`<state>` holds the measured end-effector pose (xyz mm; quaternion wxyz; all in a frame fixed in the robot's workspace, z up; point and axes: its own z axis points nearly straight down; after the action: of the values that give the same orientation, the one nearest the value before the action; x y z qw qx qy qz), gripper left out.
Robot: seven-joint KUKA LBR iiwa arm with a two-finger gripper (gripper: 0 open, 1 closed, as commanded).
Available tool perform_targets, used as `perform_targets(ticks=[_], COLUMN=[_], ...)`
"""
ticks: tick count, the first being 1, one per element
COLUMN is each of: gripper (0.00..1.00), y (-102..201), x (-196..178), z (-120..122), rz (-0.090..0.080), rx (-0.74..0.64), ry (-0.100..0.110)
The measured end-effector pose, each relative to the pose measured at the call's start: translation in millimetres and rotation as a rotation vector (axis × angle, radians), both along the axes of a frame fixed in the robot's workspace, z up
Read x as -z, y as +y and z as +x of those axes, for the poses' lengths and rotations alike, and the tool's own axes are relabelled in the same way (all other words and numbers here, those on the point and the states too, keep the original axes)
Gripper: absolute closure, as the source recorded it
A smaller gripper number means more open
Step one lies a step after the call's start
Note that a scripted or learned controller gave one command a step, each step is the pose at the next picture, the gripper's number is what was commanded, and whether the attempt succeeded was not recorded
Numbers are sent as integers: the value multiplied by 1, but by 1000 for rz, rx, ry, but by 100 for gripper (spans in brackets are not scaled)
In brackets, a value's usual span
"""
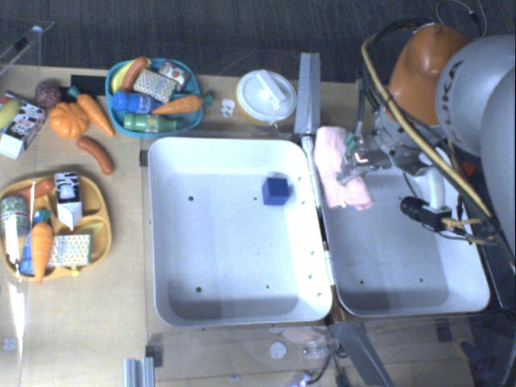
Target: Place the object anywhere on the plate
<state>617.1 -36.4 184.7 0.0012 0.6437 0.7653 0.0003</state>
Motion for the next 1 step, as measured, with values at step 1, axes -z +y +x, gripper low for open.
perform_targets(ticks=[1], gripper=[100], y=[2], x=[-40], z=[1], rz=[1], rx=[-8], ry=[-1])
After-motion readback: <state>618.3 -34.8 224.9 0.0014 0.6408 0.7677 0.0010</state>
